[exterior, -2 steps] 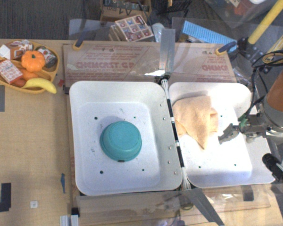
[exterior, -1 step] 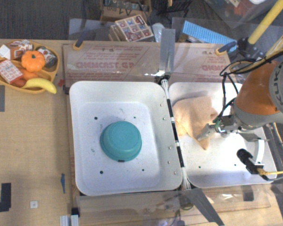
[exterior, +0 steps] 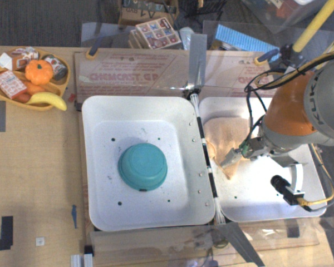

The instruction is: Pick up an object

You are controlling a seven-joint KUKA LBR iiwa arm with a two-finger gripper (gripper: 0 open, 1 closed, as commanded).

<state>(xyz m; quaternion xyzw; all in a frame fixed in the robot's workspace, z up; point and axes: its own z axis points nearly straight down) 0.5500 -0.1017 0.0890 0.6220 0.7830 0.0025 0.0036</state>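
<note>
**Step in hand:** grasp on the cloth (exterior: pixel 222 135) in the right bin (exterior: pixel 256 199). My gripper (exterior: pixel 229 160) sits low at the cloth's lower edge, tip on or just above the fabric. From this angle I cannot tell whether it is spread or closed, nor whether any fabric is caught in it.

**Procedure (my judgement):**
1. Confirm contact. The tip should press into a fold, not skim a flat part. Thin fabric on a hard bin floor slips out easily.
2. Close fully w/ firm force. The item is soft, so there is no crush risk.
3. Lift straight up, slowly. The cloth will drape & trail, so raise it until the hanging end is above the bin wall before any sideways move.
4. Check after the lift. If nothing hangs below the tip, re-approach at a thicker bunch, e.g. the rumpled middle.

**Caution:** the cloth lies close to the wall between the two bins. Keep travel approx. vertical to avoid snagging the rim.

**Target:** the cloth is tan/peach, soft & rumpled, w/ visible folds. It lies in the upper-left part of the right bin, near the shared wall, and narrows to a point just below my gripper. Glare on the bin floor blurs its right edge.

**Other item:** a teal bowl (exterior: pixel 143 166), apparently upside down, sits mid left bin (exterior: pixel 100 127), well apart from my gripper. It is not the target here.
</note>
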